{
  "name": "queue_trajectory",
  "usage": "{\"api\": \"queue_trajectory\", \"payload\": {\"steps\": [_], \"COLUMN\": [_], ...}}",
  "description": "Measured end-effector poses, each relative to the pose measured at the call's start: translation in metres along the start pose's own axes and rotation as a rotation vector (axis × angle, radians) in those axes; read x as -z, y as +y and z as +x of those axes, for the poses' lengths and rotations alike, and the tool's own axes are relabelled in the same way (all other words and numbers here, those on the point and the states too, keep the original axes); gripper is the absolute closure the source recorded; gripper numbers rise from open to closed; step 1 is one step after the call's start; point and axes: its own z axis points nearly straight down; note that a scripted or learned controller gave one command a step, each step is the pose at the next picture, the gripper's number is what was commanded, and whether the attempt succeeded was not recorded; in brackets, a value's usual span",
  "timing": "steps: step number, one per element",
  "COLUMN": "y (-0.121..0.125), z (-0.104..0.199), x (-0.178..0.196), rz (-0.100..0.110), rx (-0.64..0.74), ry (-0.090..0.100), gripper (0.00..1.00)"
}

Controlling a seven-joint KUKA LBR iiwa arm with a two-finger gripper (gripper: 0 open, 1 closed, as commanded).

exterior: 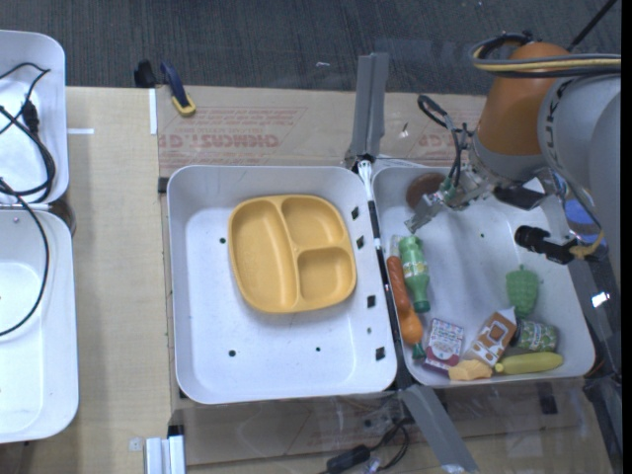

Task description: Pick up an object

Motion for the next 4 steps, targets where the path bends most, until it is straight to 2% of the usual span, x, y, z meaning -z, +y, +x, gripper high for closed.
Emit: {"api": "queue_trajectory", "payload": {"steps": [1, 2, 3, 4], "y": [-0.001, -0.001, -0.001, -0.039], "z": [-0.017, -0.019, -0.019, -0.016], "x": [-0.011, 0.0, 0.0, 0.061], "rz": [0.003, -0.001, 0.0, 0.002], "rx": [0.012, 0.009, 0.009, 0.4], "ry": [0.001, -0.002, -0.001, 0.002], "gripper": [0.0, 1.0, 0.0, 0.0]}}
